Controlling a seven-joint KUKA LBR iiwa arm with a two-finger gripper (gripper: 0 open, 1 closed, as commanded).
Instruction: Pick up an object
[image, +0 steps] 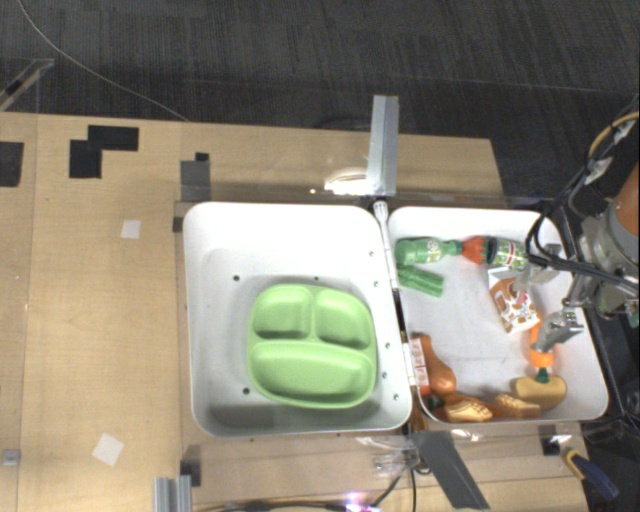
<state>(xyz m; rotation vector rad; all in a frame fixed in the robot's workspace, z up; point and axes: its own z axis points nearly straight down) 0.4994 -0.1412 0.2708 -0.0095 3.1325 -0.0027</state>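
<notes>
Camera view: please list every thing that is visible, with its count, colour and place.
Bins: 2, white, side by side on the bench.
Tray: 1, green, three compartments, in the left bin.
Green bottle: 1, right bin, top left.
Red bottle: 1, right bin, top.
Packet: 1, white and orange, right bin, centre right.
Carrot: 1, orange, right bin, under the gripper.
Pastries: several, brown, along the right bin's bottom edge.
Gripper: 1, grey, over the right bin's right side.

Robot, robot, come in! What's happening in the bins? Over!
Gripper low in right bin, over orange toy. Nothing seen held. Snack packet close beside.
</notes>
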